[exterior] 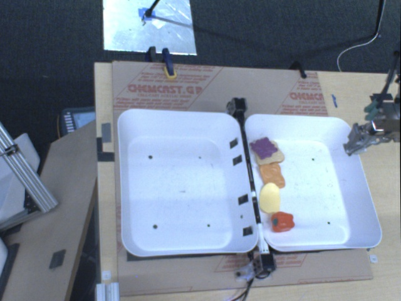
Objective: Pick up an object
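Four small objs lie in a row along the left wall of the right bin (360, 193), from far to near: purple-topped piece (265, 148) touching orange piece (273, 174), then yellow lemon-like obj (270, 198), then red pepper (282, 221) nr the near-left corner.

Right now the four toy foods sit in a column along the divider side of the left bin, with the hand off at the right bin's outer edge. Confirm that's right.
Not quite: the camera view shows the column in the right bin, not the left. The purple piece, orange piece, yellow piece and red piece line its divider side. The hand is indeed at that bin's outer edge.
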{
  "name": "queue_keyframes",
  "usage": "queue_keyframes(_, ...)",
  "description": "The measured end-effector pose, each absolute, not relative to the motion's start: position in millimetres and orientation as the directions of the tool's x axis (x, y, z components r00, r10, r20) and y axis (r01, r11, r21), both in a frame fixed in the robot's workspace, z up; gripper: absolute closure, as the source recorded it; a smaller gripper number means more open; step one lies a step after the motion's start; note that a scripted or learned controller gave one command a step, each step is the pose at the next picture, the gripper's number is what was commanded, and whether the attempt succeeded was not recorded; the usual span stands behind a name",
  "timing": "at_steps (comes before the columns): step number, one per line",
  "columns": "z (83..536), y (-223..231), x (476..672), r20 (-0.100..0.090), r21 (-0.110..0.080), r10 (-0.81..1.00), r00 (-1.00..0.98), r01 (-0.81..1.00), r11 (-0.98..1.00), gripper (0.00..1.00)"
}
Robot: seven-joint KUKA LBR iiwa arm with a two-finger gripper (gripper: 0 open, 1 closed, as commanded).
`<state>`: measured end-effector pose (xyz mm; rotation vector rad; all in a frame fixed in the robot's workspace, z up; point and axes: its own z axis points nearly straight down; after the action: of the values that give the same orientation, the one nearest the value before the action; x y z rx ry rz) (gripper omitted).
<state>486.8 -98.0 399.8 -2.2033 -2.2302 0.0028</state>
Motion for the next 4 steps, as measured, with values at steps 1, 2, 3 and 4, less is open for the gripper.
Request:
queue_keyframes(1,311.1,-5.5,486.7,0.003,-0.005,1.000,-0.013,1.000,0.013,1.00)
queue_keyframes(2,475.4,22.6,487.7,0.003,0.023,1.000,-0.008,1.000,0.008,1.00)
queue_keyframes(3,474.0,118.0,491.1,0.003,0.004,1.000,-0.014,1.000,0.014,1.00)
queue_keyframes(4,457.8,210.4,523.3,0.002,0.002,1.000,-0.012,1.000,0.012,1.00)
